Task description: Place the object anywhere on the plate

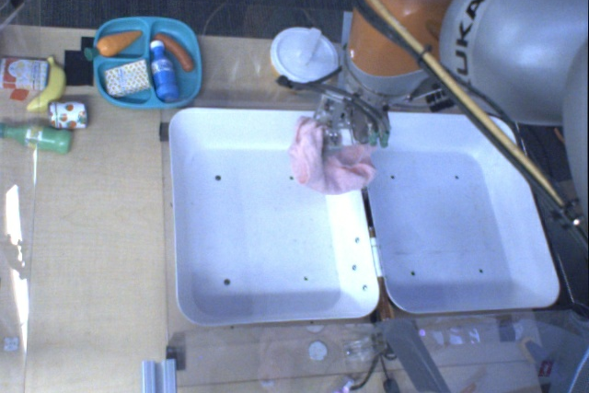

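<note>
The gripper [342, 130] hangs over the seam between the two bins, and a pink cloth [329, 163] droops from it. The cloth's top is bunched between the fingers [329, 122], which are clamped on it, and the rest hangs below them, over the right rim of the left bin [267, 216] (its lower edge seems to brush that rim, though I cannot tell for sure). The right bin [460, 225] lies just right of the fingers. Well to their left, beyond the left bin, sits the blue plate [189, 60], divided and holding toy food and a small bottle [164, 71]. A white lid [304, 53] rests just above the fingers, behind the bins.
</note>
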`<action>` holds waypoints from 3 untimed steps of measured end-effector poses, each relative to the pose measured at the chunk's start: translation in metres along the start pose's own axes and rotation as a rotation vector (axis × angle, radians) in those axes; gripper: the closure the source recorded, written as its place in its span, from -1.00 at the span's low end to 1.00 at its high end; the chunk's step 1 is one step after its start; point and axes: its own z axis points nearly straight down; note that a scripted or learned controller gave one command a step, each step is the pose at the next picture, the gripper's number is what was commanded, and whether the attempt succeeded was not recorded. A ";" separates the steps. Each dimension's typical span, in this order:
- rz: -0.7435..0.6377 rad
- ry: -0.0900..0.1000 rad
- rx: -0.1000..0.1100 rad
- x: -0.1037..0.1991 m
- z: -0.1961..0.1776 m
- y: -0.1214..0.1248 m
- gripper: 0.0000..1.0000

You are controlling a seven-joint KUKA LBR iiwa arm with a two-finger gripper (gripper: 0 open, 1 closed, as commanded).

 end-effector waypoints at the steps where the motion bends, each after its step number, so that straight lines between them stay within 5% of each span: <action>1: 0.000 0.000 0.000 0.009 -0.014 0.048 1.00; 2: -0.001 0.000 0.000 0.011 -0.012 0.100 1.00; 3: -0.001 -0.001 0.000 0.011 -0.013 0.100 -1.00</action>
